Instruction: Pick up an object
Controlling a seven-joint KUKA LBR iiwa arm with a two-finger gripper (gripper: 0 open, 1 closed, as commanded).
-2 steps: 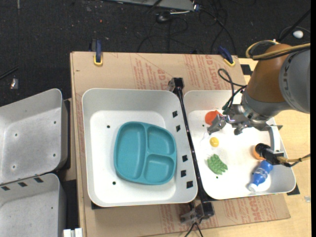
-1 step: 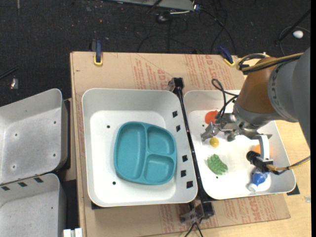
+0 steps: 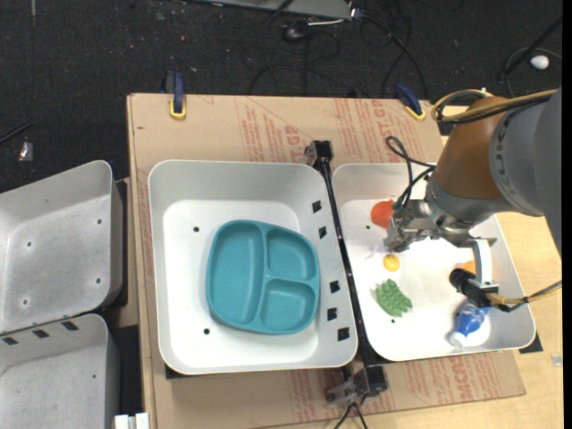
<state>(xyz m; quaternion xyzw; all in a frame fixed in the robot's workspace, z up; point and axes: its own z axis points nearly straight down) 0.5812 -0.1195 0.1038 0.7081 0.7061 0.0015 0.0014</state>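
Note:
The right bin (image 3: 429,347) holds several small things. A red-orange piece (image 3: 382,211) lies near its left wall, with a small yellow piece (image 3: 391,261) just in front of it. A green leafy toy (image 3: 392,297) is nearer the front, and a blue and white object (image 3: 468,324) sits in the front right corner. My gripper (image 3: 399,238) hangs low over the bin's left part, right behind the yellow piece and beside the red-orange one. The wrist hides its tips.
The left bin (image 3: 179,204) holds a teal divided plate (image 3: 264,277). A black divider (image 3: 338,248) runs between the bins. A small orange bit (image 3: 466,266) shows at the right of the right bin. Grey trays (image 3: 54,239) lie off the bench at left.

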